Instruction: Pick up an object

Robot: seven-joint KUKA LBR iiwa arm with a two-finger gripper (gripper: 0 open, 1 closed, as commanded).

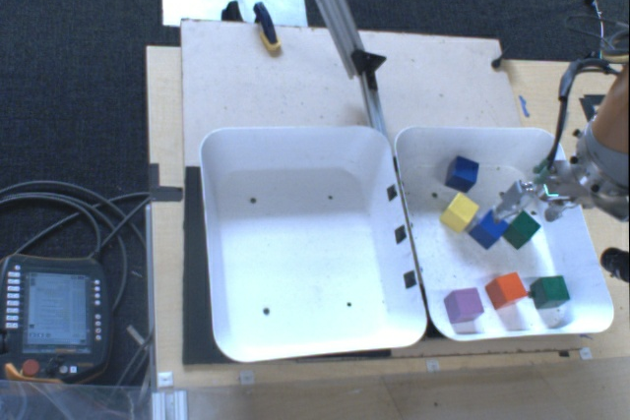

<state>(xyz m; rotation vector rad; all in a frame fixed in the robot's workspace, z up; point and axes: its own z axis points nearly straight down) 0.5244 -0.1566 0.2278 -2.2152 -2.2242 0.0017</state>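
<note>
The right bin (425, 155) holds several coloured cubes. A blue cube (461, 173) lies toward the back, with a yellow cube (459, 211) just in front of it. Touching each other mid-bin are a second blue cube (488, 230) and a dark green cube (522, 230). Along the front wall sit a purple cube (464, 305), an orange cube (507, 290) and a green cube (550, 291). My gripper (519, 202) reaches in from the right and hangs low, just above and behind the blue and dark green pair. I see nothing held in it.
The left bin (295, 241) stands beside the right one. A slanted metal pole (335, 0) runs down to the gap between the bins at the back. A teach pendant (54, 315) with cables lies on the floor at the left. A blue-and-yellow clamp (266, 25) sits on the board's far edge.
</note>
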